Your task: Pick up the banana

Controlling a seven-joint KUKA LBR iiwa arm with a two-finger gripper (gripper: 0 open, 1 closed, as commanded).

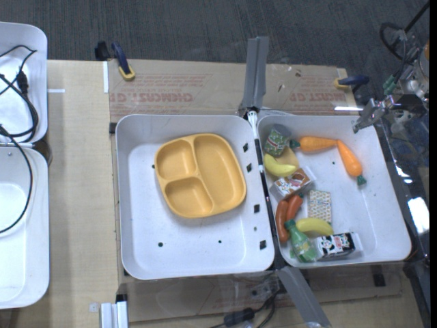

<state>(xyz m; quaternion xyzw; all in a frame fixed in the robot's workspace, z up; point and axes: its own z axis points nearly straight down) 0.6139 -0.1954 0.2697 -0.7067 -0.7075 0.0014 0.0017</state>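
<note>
Dark carpet lies behind a pale wooden surface (75,183) that carries two white bins side by side. Far to the left of the claw, the left bin (136,244) holds a yellow divided plate (199,175) and nothing else. Nearer the claw, the right bin (382,203) is crowded along its left wall: a green packet (277,142), a banana (278,165) just below it, a small carton (294,182), red sausages (287,214), a patterned card (319,206), a second banana (314,226) lower down, a green bottle (300,243) and a black-and-white carton (339,244). Two carrots (349,160) lie closest to the claw, just below and left of it.

At the right edge, the claw (375,113) hangs over the bin's upper right corner, well apart from both bananas; whether it is open or closed cannot be told from this slant, and nothing shows in it.

By my reading the task has hardly begun. Both bananas rest untouched in the bin, down and to the left of the claw. Reaching across, descending, gripping and lifting all remain.
</note>
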